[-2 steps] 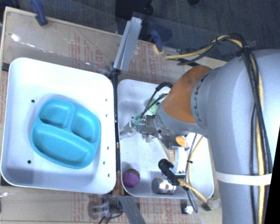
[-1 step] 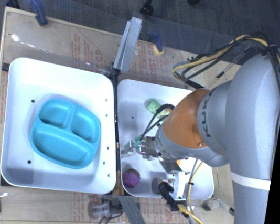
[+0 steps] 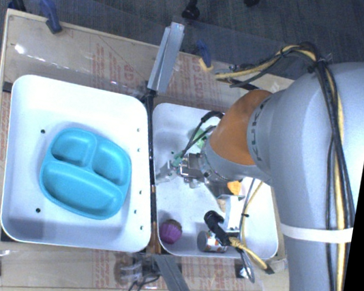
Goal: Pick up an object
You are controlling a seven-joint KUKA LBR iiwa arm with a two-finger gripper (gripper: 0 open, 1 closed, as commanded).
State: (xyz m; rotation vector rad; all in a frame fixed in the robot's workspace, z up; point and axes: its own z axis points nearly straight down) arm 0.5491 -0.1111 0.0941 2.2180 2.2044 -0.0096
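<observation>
Grey arm (image 3: 319,150), right of frame, orange band above the wrist; letters "UKA" readable at lower right. Gripper (image 3: 189,167), low over the right bin (image 3: 173,116), centre frame; how far it is open cannot be told, and nothing is seen in its hold. Purple ball (image 3: 170,230), likely target, lies near that bin's lower left corner, apart from the gripper. Risk: the ball rolls toward the bin wall and slips out of a closing grip. Left bin (image 3: 30,102) holds a blue divided tray (image 3: 85,172). Bench (image 3: 79,55): red print, unreadable.
</observation>
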